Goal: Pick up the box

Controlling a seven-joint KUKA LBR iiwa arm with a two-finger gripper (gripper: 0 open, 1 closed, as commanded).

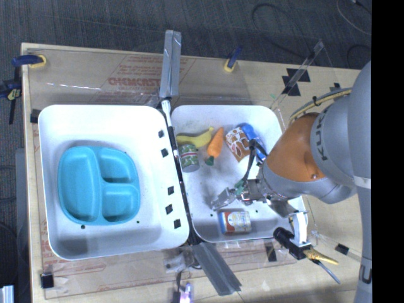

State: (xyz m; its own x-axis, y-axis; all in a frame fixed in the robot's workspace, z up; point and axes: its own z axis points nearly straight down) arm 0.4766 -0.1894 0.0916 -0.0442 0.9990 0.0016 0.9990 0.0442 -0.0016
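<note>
1. Counter [95, 65]: light wood, carries two white bins side by side. Nothing for you to act on here.
2. Arm [328, 150]: grey w/ orange band, reaches in from the right and sits over the right side of the right bin.
3. Left bin [50, 125]: holds a blue divided tray [98, 183], well apart from the task.
4. Right bin [202, 115]: all the small stuff is here. The box [238, 142], brown-and-white patterned w/ a blue end, lies toward the far right part of it.
5. Box axis: lies flat, long axis on a slant, blue end pointing up-right toward the far right corner, other end down-left. An orange carrot [216, 142] is just beside it on the left, then a banana [194, 137].
6. Hand [235, 194]: low in the bin, nearer than the box, just above a small can lying on its side [235, 220]. Can't tell how wide it's open; nothing visibly held between its tips.
7. Another can [189, 157] stands near the bin's left wall.
8. Progress, as I judge it: pick not done. Box rests in the bin, apart from the hand. Left for you: move to the box, line up across its short side, close, lift.
</note>
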